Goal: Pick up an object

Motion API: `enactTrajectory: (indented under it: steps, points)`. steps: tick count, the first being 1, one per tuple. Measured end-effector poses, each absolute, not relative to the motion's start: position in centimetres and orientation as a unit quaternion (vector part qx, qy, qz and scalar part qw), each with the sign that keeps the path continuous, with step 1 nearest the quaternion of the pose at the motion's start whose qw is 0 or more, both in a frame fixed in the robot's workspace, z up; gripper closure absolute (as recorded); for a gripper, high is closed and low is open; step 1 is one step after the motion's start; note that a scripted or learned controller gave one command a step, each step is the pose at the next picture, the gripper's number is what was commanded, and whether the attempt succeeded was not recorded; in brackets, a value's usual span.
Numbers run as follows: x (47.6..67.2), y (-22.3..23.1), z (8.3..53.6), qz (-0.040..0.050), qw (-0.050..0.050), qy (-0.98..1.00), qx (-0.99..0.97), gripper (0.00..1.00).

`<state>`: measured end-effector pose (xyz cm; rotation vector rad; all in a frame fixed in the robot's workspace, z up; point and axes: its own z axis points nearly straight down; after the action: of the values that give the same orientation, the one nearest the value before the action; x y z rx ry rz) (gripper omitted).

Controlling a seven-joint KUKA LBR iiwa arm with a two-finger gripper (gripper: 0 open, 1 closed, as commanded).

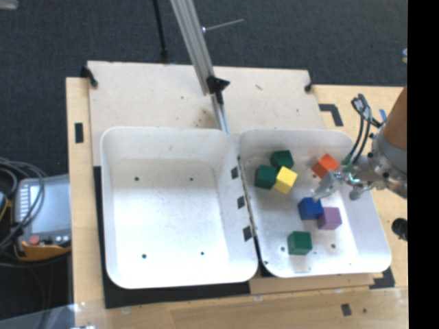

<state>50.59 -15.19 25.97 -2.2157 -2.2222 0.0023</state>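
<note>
Your tool (334, 185) hangs over the right bin (367, 252) near the surface's right edge — I cannot tell how it is set. The orange block (326, 163) lies just beside it; settle squarely over that one, avoiding the blue block (310, 208).

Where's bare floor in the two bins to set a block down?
The left white bin is bare floor wall to wall. In the right white bin, only the near-left corner by the lone green cube is free. The middle is crowded: yellow cube, blue cube, purple cube, gripper.
</note>
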Motion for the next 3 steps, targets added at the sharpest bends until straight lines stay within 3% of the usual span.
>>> enactTrajectory:
  steps: [1,3]
  points:
    - [50.7,-15.2,26.2,-0.0008,-0.001,-0.707,-0.707,0.00]
    - [49.7,-15.3,15.0,0.0020,0.002,-0.707,-0.708,0.00]
